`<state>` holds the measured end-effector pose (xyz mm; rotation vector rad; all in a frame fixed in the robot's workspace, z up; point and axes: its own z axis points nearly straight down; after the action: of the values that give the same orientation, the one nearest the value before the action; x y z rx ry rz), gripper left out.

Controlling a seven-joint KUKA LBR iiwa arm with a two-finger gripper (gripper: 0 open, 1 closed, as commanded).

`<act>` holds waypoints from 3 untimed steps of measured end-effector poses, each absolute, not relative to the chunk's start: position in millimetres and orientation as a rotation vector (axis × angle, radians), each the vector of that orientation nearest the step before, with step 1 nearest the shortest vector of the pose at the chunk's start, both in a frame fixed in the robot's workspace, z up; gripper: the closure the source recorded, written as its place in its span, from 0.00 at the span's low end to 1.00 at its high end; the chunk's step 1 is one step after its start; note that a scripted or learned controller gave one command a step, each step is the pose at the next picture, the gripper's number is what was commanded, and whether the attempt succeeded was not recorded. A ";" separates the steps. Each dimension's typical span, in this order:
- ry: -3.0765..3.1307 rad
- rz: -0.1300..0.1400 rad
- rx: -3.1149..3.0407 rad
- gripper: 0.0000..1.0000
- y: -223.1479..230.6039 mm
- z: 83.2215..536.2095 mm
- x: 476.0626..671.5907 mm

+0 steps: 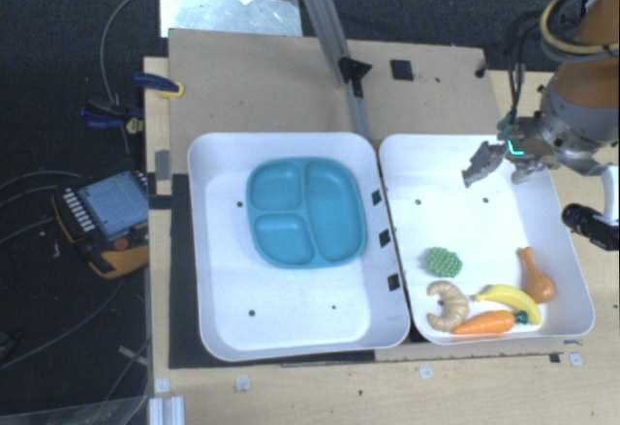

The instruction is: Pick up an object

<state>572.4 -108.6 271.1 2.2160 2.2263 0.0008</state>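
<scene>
1. The bench (320, 65) bears two shallow white bins side by side; the left bin (223, 317) holds a blue divided plate (306, 212), which lies flat towards the far half of the bin.
2. The right bin (455, 171) holds the toy foods, all gathered in its near right corner; a green bumpy ball (444, 262) sits nearest the bin's middle; a tan croissant (448, 304) lies just in front of it; an orange carrot (483, 323) lies along the near wall, touching the croissant; a yellow banana (510, 298) lies just behind the carrot; a brown drumstick (536, 277) lies near the right wall, tilted.
3. The arm (581, 94) reaches in from the right over the far right part of the right bin; the gripper (502, 162) hangs above bare bin floor, well apart from the foods.
4. The two fingers (480, 165) stand spread apart, and nothing lies between them; the gripper has hold of nothing.
5. Beyond the bench's left edge, a blue and orange device (107, 220) and cables lie on the dark floor.
</scene>
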 end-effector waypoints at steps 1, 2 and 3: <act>2.226 0.002 2.215 0.00 -108.6 271.6 572.7; 2.223 -0.002 2.220 0.00 -111.5 229.8 572.7; 2.223 -0.003 2.221 0.00 -112.4 187.3 576.7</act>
<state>576.7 -112.4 187.3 2.2214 2.2234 -0.0025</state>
